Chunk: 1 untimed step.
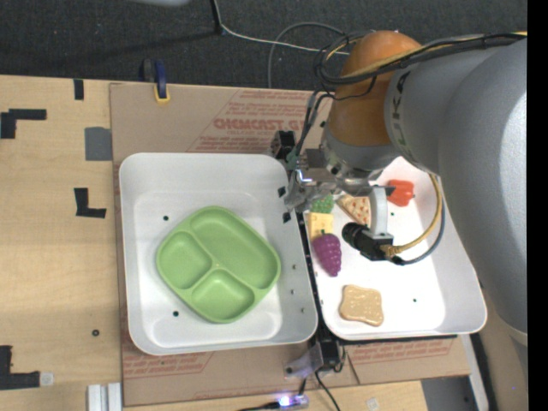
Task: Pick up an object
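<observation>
The big grey arm (467, 135) sweeps in from the right, filling that side of the view, its orange band (372, 84) sitting high over the near corner of the right bin. Beneath it lies the desk (51, 229), pale wood with a brown cardboard sheet under two white bins side by side. The left bin (137, 315) carries a green divided plate (218, 264), three compartments, sitting slightly turned in the middle of the bin floor.

Over to the right bin (454, 311), where the small items are. The gripper (324, 191) is down at that bin's upper left corner, right against the wall shared by the two bins, among a cluster of toy food. How far the jaws are parted, I cannot tell; the wrist body covers them, and nothing can be seen between them.

Just below the gripper, a yellow cheese piece (319, 223), and touching its lower edge a purple bunch of grapes (328, 253). A pizza slice (354, 208) lies just beside to the right, a red-orange piece (401, 192) further right. A slice of toast (362, 306) lies well apart, toward the bin's front.
</observation>
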Tool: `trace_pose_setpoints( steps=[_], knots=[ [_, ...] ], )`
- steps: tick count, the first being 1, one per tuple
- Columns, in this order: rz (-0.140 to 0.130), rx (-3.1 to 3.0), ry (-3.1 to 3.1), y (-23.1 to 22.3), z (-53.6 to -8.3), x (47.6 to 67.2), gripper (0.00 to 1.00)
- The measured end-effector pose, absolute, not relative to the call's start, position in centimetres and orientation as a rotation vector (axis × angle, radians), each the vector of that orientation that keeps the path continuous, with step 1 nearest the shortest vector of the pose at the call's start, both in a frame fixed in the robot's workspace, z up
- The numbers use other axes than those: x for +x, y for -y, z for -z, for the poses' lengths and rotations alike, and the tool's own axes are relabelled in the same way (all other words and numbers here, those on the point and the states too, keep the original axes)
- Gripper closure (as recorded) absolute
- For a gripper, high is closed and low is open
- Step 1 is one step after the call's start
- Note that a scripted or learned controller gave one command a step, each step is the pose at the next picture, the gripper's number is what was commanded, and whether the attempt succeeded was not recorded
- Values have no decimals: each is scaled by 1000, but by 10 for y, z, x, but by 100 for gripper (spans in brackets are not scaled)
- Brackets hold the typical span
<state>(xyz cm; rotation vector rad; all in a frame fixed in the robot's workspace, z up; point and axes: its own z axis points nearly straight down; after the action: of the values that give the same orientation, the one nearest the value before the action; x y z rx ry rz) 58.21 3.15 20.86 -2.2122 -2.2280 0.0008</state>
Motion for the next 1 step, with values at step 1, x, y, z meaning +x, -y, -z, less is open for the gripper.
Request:
trace_pose_setpoints(
  steps=[1],
  knots=[
    [2,-2214,2228,-78,-219,599,100]
  ],
)
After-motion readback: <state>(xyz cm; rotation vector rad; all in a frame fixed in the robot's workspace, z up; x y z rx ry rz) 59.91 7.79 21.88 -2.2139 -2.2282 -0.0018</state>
